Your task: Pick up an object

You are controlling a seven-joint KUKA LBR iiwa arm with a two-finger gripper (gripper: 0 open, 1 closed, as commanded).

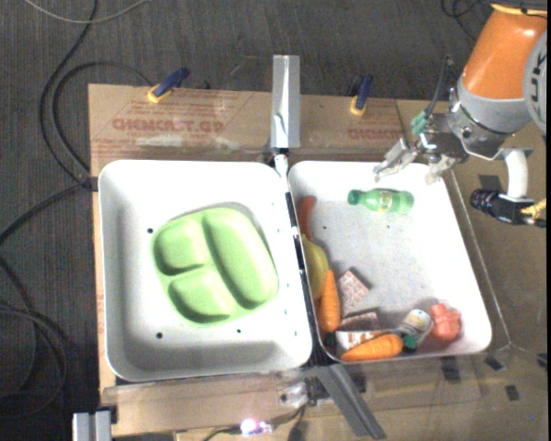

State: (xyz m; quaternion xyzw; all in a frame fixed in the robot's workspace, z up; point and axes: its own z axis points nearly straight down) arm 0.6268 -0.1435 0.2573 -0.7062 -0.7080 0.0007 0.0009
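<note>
Small green bottle, on side

The arm is cut off by the top and right edges. At the end effector the fingers are too small and blurred to judge. In the right bin, near its front right corner, small crowded items partly cover each other and stay unclear.
</note>
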